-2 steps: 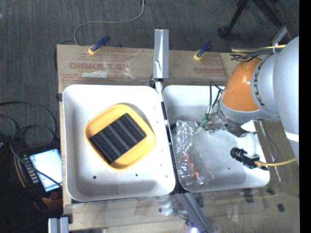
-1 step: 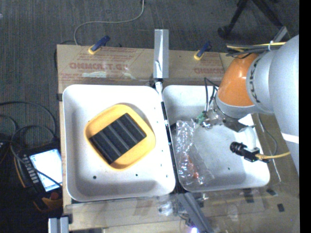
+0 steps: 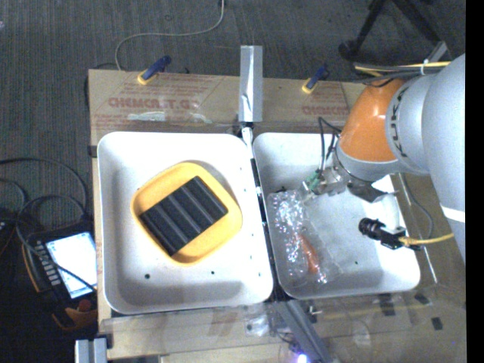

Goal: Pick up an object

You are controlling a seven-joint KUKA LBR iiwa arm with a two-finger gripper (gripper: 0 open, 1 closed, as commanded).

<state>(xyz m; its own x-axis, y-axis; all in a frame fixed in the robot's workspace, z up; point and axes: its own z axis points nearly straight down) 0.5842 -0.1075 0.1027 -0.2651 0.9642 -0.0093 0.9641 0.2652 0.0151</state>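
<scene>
Reaching in from the bench's right edge, the grey arm (image 3: 442, 119) bends down over the right bin (image 3: 378, 274). Its orange band (image 3: 369, 131) sits above that bin's far right quarter. The wrist tips downward and toward the wall shared with the left bin (image 3: 121, 169). The gripper (image 3: 321, 181) is low over the far half of the right bin, about midway between its side walls. It is tucked under the wrist and seen from above, so I cannot tell whether it is spread or closed.

Nearest object is a crinkled clear plastic packet (image 3: 293, 221), silvery with glare, long and narrow. It lies along the right bin's left wall, from about mid-length down to the near edge. Something orange (image 3: 308, 255) shows through its near half, possibly a carrot-shaped piece. The packet's far end is just beside the gripper, on the side toward the left wall. Contact cannot be judged.

In the left bin, a yellow rounded block (image 3: 185, 212) with a black ribbed top lies diagonally at the centre, well apart from the gripper.
</scene>
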